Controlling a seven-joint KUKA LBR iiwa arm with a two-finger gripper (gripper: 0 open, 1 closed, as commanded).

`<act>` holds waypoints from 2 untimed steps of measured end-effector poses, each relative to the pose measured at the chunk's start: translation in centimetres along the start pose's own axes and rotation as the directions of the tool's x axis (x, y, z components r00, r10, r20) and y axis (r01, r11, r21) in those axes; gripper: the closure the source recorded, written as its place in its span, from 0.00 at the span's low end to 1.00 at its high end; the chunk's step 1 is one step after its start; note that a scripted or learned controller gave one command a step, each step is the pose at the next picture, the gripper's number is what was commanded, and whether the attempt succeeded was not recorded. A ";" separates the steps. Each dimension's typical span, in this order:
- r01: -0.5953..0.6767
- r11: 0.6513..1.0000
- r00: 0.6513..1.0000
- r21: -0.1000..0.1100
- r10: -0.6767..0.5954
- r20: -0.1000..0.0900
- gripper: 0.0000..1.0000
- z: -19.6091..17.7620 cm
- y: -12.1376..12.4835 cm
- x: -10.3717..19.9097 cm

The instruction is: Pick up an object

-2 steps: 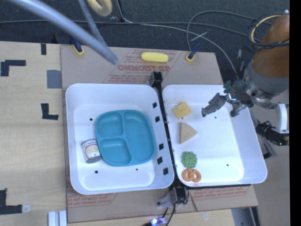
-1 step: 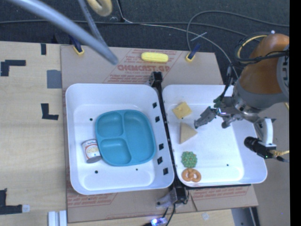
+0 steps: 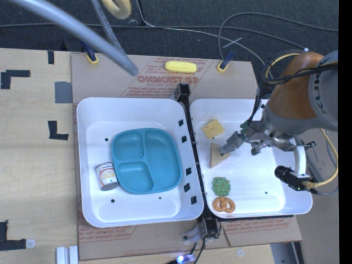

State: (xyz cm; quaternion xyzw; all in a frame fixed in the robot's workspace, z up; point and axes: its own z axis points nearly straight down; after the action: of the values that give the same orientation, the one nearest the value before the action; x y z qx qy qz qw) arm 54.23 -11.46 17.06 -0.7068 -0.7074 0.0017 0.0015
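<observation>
So the bench here is a light wood top with a sheet of brown cardboard (image 3: 159, 78) laid on it, and the two white bins sit side by side on that. Dark floor and some cables run along the top.

Left bin (image 3: 91, 120) has a teal divided plate (image 3: 147, 160) pretty much in the middle, and a small can (image 3: 107, 176) lying just beside the plate's left edge, down by its lower corner.

Right bin (image 3: 275, 202) is where the arm is. There's a yellow cheese-looking square (image 3: 213, 129) near the top left of it, a tan wedge (image 3: 218, 157) just below that, then a green broccoli-ish piece (image 3: 221, 186) and a pretzel (image 3: 224, 204) right under it, near the front left corner.

The gripper (image 3: 234, 143) reaches in from the right and sits low over the bin, its tip right at the upper edge of the tan wedge, close to the yellow square. Honestly can't tell if the claw is spread or clenched, or if it's got anything.

A yellow banana-like thing (image 3: 180, 67) lies on the cardboard behind the bins.
</observation>
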 end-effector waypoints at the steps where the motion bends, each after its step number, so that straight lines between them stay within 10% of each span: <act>1: -0.001 1.000 1.000 0.002 0.001 -0.001 0.00 5.2 -1.1 -0.3; 2: 0.002 1.000 1.000 -0.001 -0.002 -0.001 1.00 3.9 -1.0 -0.2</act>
State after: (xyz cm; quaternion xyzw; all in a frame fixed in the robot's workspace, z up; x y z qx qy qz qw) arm 53.26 -11.64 13.12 -0.7063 -0.7080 0.0009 0.0016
